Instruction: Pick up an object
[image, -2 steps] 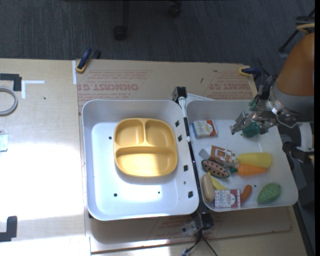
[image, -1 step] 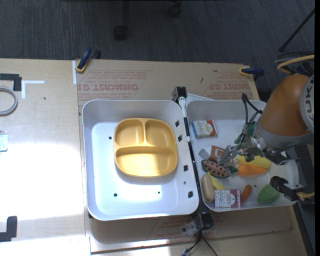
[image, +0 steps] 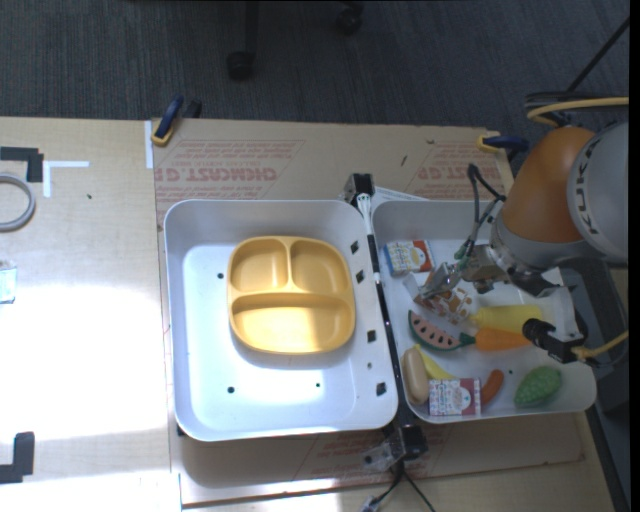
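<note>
Nearest me, below pincer (image: 447, 285): small carton (image: 454, 398), sausage (image: 491, 386), green lump (image: 539, 386) along bin's (image: 500, 412) front wall. Just under pincer: watermelon slice (image: 437, 333), carrot (image: 500, 339), corn (image: 508, 318), crowded, so I judge clean grab is awkward. Pincer low over pile, likely targeting watermelon slice; can't tell whether fingers spread or pressed. Beyond it: milk carton (image: 407, 257). Well left of pincer: yellow divided plate (image: 292, 295) alone in other bin (image: 200, 330).

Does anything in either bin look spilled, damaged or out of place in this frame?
Nothing stands out. The yellow divided plate lies flat in the left bin. Toy foods, among them a watermelon slice and carrot, lie loosely jumbled inside the right bin, where the end effector hovers.
</note>
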